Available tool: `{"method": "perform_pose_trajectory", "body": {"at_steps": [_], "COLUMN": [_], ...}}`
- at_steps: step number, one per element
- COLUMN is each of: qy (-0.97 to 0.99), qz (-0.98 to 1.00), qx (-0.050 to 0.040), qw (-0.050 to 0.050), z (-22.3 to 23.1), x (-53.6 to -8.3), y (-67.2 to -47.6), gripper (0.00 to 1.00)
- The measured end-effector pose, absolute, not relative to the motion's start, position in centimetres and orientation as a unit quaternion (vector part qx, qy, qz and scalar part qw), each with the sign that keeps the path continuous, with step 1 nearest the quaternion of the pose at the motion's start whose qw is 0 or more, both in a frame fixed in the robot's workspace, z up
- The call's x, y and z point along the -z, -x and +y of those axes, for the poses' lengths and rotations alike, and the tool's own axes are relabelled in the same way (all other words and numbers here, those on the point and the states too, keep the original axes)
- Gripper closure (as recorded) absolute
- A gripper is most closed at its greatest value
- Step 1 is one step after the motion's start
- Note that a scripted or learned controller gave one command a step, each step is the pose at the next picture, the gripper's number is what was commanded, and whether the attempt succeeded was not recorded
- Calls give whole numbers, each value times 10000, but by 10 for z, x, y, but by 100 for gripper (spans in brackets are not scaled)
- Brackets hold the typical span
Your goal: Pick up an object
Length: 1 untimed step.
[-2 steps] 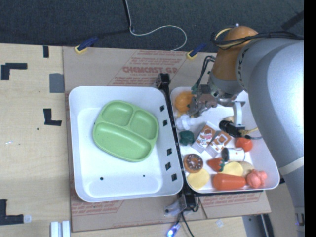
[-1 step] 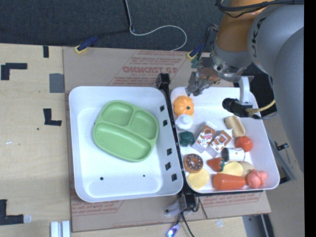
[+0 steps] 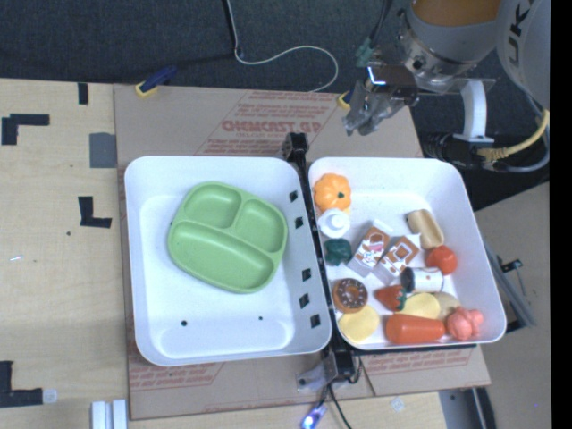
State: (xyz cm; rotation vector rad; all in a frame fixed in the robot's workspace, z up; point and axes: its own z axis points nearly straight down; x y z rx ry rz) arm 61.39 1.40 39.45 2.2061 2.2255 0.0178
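Note:
My gripper (image 3: pixel 365 114) hangs above the cardboard behind the right bin (image 3: pixel 460 190), with its fingers pointing down and nothing between them. The right bin holds several toy foods: an orange pumpkin (image 3: pixel 332 189), a white bottle (image 3: pixel 335 223), a dark green piece (image 3: pixel 337 251), two small printed boxes (image 3: pixel 386 249), a bread roll (image 3: pixel 424 227), a red tomato (image 3: pixel 441 259), a chocolate donut (image 3: pixel 349 293), a carrot (image 3: pixel 415 329) and a yellow piece (image 3: pixel 359 323). The gripper is up and back from the pumpkin, well clear of it.
The left bin (image 3: pixel 147 266) holds a green divided plate (image 3: pixel 227 235). Black clips run down the seam between the bins (image 3: pixel 304 239). A white cable (image 3: pixel 268 56) trails over the dark backdrop. A yellow and blue tool (image 3: pixel 156 79) lies at the cardboard's back edge.

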Motion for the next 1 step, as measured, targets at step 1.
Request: {"method": "perform_pose_trajectory", "body": {"at_steps": [1], "qy": [-7058], "qz": [7084], "qx": [37], "qw": [-38], "z": [51], "x": [-315], "y": [-545], "gripper": [100]}}
